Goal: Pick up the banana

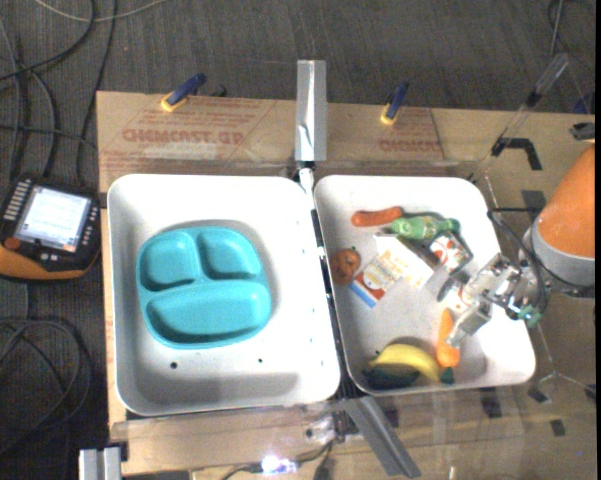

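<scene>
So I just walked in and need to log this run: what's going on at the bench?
A grey robot arm reaches in from the right over the right bin. Its gripper hovers above the bin floor, close to the carrot. The banana lies by the near wall of that bin, ungrasped. The bin also holds a green bottle, a red pepper and a small carton. The left bin holds a blue divided tray.

Smooth matt yellow banana (408,356) skin
</scene>
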### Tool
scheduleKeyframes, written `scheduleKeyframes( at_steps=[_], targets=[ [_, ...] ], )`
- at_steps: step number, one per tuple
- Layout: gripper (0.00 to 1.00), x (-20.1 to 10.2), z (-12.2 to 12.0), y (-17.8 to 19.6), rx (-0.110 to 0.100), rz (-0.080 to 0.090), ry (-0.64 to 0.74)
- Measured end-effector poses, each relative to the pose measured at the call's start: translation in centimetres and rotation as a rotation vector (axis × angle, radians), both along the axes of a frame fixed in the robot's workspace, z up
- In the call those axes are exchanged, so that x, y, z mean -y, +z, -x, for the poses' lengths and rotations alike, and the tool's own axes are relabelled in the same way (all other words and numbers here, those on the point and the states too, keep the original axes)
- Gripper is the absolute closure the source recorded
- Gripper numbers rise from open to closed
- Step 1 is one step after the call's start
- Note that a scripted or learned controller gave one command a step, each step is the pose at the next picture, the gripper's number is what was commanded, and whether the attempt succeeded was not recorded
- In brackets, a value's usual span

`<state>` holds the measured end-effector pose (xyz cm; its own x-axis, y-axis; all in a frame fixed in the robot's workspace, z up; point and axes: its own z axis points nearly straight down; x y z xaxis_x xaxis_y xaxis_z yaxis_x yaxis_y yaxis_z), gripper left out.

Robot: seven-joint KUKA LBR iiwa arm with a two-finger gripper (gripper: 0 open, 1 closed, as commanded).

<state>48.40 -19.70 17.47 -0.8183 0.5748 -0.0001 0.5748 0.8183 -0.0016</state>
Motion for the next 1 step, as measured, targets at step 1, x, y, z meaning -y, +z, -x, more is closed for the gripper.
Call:
scheduleKeyframes(
  at_steps=[1],
  targets=[
    [0.0, -5.39, -2.53, -6.47, 0.012, 0.004, 0.156]
  ],
)
